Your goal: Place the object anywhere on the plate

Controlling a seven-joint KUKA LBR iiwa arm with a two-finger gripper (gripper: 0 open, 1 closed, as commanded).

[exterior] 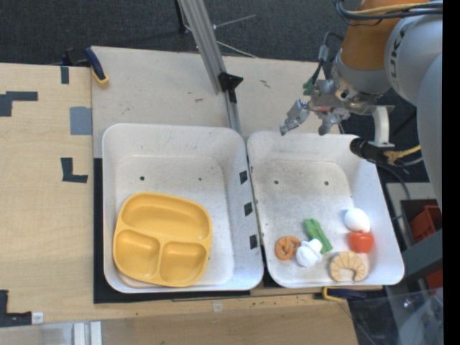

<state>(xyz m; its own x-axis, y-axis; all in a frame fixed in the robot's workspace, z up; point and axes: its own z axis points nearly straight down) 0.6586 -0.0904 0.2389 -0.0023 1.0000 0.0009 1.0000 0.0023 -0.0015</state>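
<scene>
A yellow divided plate lies in the front of the left bin. In the right bin's front corner sit small toy foods: a brown pretzel, a green and white vegetable, a white egg, a red tomato and a tan croissant. My gripper hangs above the far rim of the right bin, well away from the foods. Its two fingers stand apart, open, with nothing between them.
Two white bins sit side by side, left and right. A slanted metal pole rises behind the bins' shared edge. A blue and yellow clamp grips the board's far left corner.
</scene>
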